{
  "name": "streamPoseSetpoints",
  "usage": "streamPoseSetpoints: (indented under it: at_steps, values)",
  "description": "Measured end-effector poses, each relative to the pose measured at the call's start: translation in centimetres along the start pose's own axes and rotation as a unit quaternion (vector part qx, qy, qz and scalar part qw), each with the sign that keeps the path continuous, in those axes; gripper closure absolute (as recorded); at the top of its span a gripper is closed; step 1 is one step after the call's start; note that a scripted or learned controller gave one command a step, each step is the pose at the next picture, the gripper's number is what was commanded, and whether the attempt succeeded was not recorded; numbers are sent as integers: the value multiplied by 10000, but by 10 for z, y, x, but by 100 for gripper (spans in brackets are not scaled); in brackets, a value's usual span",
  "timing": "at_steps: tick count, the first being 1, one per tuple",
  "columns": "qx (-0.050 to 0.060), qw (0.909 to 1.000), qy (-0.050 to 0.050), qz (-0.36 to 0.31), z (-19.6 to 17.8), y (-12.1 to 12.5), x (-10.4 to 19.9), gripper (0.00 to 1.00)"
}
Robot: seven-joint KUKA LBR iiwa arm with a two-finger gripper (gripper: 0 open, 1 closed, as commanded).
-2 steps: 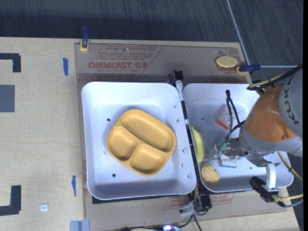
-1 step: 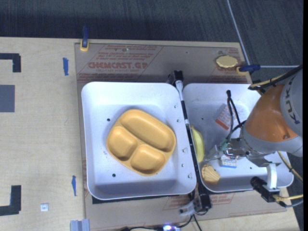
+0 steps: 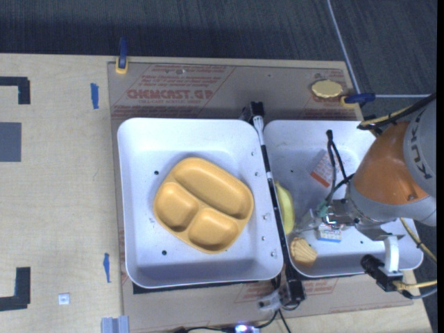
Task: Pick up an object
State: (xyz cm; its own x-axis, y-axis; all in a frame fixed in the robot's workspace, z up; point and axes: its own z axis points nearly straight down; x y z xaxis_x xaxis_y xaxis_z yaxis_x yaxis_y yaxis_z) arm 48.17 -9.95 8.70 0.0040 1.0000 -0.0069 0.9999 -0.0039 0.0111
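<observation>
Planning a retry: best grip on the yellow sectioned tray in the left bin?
Probably the raised outer rim of the yellow tray, from straight above. It lies upside down, so its domed sections offer two fingers little purchase. The edge toward the left bin wall has open floor around it.

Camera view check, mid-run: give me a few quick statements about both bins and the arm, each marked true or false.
1. The yellow divided tray lies in the left bin. True.
2. The arm is over the left bin. False: it is over the right bin.
3. A banana lies along the right bin's left wall. True.
4. The tan round object sits at the right bin's far edge. False: it is at the near left corner.
</observation>
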Motion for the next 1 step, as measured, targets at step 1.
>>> streamPoseSetpoints:
  at_steps: [1]
  values:
    - [-2, 10000, -13, 8, 0, 0, 1, 0]
